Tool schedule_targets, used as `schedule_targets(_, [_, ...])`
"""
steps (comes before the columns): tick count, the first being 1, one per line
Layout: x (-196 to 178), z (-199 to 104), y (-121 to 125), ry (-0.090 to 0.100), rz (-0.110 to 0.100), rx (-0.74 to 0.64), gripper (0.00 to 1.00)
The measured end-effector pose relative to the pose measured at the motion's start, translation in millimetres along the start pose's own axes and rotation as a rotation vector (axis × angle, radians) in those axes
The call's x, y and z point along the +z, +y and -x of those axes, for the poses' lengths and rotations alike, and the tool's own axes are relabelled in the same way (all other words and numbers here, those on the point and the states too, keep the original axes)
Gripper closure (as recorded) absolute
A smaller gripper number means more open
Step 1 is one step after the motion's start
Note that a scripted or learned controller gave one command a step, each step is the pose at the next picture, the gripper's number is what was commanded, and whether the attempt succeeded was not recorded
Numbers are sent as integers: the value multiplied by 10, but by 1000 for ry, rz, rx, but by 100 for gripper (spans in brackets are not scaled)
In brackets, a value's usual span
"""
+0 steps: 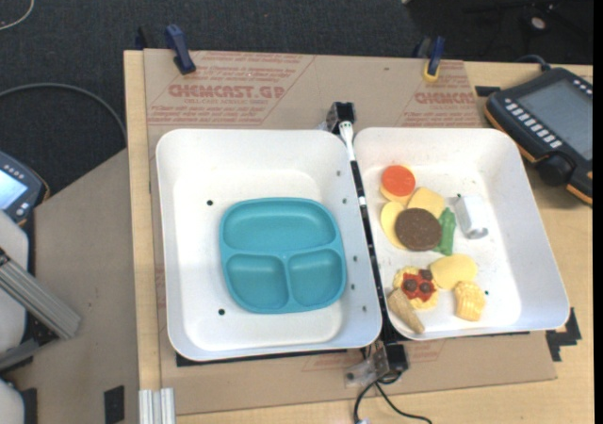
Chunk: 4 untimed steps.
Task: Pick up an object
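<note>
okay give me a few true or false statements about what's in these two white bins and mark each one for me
1. A teal divided plate lies in the left bin. True.
2. The toy food items are piled in the left bin. False: they lie in the right bin.
3. An orange round piece lies at the far end of the food pile. True.
4. The brown disc lies on the teal plate. False: it lies in the right bin, among yellow pieces.

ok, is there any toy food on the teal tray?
No, the teal tray sits bare in the left bin; the toy food is in the right bin.
</note>
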<state>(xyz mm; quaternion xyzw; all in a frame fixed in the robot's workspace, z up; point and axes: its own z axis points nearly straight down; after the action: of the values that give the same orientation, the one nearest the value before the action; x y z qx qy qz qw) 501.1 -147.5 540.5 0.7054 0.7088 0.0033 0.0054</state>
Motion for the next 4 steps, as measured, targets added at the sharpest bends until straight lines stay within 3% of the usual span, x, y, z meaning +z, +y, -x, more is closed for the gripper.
schedule_targets(1, [823,366,-242,4,-19,9,100])
schedule_targets(2, [0,-661,-8,3,0,-7,100])
schedule_targets(3, [891,-250,-241,4,-21,9,100])
schedule_targets(4, [9,-863,332,3,1,-3,100])
